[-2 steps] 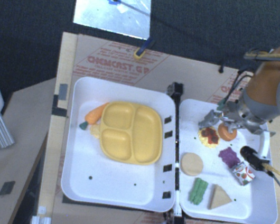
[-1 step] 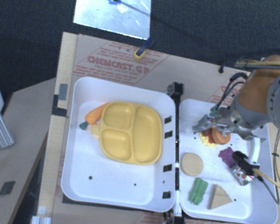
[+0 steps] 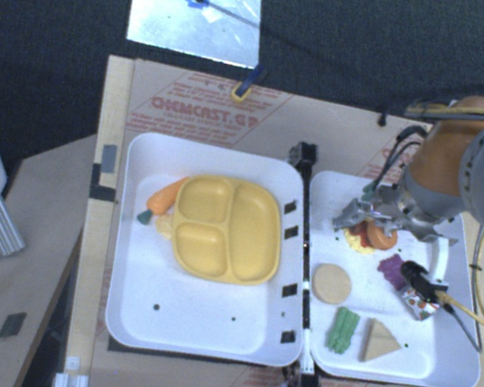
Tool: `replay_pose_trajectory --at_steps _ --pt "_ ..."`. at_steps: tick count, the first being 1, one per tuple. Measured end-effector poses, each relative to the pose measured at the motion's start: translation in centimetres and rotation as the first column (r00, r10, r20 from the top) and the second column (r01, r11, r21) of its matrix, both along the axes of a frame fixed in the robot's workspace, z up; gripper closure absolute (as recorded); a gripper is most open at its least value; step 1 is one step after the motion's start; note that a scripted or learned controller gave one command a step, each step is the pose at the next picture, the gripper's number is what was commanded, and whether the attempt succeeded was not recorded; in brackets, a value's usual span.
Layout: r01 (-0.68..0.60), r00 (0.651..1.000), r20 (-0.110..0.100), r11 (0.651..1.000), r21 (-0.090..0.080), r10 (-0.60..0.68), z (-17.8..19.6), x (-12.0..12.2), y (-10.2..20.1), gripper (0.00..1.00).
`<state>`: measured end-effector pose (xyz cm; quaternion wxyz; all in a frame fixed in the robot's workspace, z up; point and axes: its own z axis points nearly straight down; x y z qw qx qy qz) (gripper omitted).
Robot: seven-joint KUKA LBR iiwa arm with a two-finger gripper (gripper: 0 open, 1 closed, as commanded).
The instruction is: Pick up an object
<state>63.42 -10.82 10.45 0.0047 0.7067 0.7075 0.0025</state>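
Your tool (image 3: pixel 369 221) sits low in the right bin (image 3: pixel 452 369), right over a red and yellow toy (image 3: pixel 369 238) at the bin's far side; you cannot tell its opening. Nearer lie a round tan disc (image 3: pixel 332 284), a green piece (image 3: pixel 343 330) and a tan wedge (image 3: pixel 380 340) (all apart). The left bin (image 3: pixel 125 306) carries a yellow divided plate (image 3: pixel 222 228) beside a carrot (image 3: pixel 164 195).

We are looking down at a dark blue carpet floor (image 3: pixel 49 24). A shiny metal plate (image 3: pixel 198 4) is lying on it, up top. A light wooden table (image 3: pixel 37 226) is sitting at the left.
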Motion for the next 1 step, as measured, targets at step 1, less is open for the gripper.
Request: replay_pose_trajectory --at_steps 1 --pt "-0.001 1.000 0.004 1.000 -0.006 0.001 1.06 0.11 -0.22 1.00"
